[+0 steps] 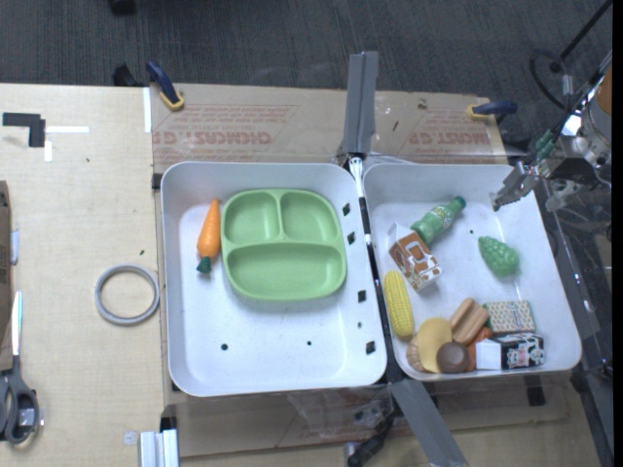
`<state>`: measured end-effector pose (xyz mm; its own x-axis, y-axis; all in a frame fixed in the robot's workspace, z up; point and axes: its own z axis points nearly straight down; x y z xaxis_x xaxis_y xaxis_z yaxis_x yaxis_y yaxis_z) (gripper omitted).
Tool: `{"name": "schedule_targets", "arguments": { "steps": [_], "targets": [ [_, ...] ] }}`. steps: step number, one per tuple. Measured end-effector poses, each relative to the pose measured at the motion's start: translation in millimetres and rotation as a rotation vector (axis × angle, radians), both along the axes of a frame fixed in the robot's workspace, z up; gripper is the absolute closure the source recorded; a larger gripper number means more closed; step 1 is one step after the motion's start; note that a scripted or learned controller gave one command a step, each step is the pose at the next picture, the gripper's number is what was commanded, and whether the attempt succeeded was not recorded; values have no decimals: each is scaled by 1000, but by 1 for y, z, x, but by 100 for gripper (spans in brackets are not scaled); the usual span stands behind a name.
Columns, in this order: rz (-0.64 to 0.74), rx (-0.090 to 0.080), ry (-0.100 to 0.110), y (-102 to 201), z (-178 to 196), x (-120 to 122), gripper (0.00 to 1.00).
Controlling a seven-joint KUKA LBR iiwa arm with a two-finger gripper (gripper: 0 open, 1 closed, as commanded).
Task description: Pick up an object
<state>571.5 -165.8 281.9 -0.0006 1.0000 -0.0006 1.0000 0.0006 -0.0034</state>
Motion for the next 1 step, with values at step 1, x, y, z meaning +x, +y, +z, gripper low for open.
{"name": "schedule_targets", "arguments": {
  "steps": [1],
  "targets": [
    [-159, 0, 0, 49, -100, 13, 0]
  ]
}}
